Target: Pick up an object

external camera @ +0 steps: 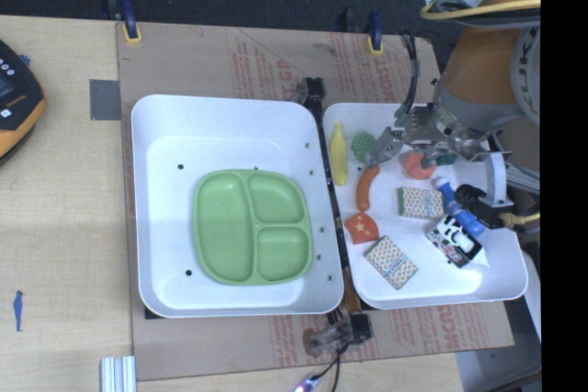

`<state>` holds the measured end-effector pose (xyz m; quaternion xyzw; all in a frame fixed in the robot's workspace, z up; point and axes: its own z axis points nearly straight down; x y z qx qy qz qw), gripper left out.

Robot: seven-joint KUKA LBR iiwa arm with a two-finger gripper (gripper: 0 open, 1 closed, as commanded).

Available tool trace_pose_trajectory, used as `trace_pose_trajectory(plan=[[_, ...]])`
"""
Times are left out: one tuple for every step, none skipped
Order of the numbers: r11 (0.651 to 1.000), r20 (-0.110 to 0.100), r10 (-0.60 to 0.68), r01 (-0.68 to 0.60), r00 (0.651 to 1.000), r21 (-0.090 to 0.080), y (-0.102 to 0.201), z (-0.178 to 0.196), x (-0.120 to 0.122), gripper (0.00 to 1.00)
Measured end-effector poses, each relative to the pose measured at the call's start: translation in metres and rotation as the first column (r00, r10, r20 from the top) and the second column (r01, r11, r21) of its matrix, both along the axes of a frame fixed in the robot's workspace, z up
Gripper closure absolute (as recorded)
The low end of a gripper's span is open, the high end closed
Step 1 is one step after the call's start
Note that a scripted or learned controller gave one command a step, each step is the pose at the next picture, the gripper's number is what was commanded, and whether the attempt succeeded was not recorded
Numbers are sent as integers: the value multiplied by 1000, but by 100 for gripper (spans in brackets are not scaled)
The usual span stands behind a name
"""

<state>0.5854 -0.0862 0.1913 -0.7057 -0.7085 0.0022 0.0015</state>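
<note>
Camera view, looking down at a slant on the tabletop [64, 225]. 2 shallow white bins sit side by side on a brown cardboard sheet [230, 60].

Left bin [156, 119]: it contains 1 green divided plate [252, 227] with 3 compartments, lying flat near the bin's centre.

Right bin [501, 275]: it contains several small objects. A yellow banana-shaped item [339, 153] lies along the left wall. Just beside it, to the right, is a green lumpy item [364, 144]. An orange sausage-shaped item [366, 186] lies below that, tilted. A red piece [360, 227] sits near the bin's left wall, and a patterned packet [392, 261] lies just below and to the right of it. A second patterned packet [421, 202] lies near the bin's middle. A red-orange round item [420, 166] sits above it. A blue item [457, 203] and a black-and-white item [454, 240] lie toward the right side.

Arm [491, 60]: it enters from the right, over the upper part of the right bin. The gripper [404, 138] sits low over the bin's upper area, near the green lumpy item and the red-orange round item. The state of the fingers cannot be determined at this resolution. No object is seen between them.

A yellow-and-black device [14, 110] rests at the tabletop's left edge.
</note>
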Motion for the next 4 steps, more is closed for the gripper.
trace_pose_trajectory(plan=[[1000,0,0,0,1000,-1,-55,-69,20,0],[1000,4,-1,1,1000,0,-112,-20,71,0],[1000,0,1,-1,1000,1,-60,-64,21,0],[1000,5,0,0,1000,0,-102,15,71,0]])
